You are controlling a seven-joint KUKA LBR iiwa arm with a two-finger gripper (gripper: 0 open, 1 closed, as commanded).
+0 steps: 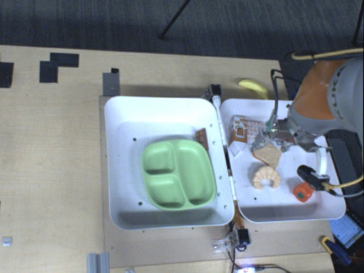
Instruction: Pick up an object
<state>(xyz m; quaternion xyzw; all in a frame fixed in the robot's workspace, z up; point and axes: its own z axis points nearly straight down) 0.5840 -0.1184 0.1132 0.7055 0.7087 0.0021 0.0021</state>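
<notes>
Tool [272, 134] hovering low in the right bin [335, 206], right of frame centre, over a tan bread slice [267, 154]; grip state impossible to tell. Lying just below: croissant [266, 177]. Sitting in the left bin [122, 152]: green divided plate [178, 174].
</notes>
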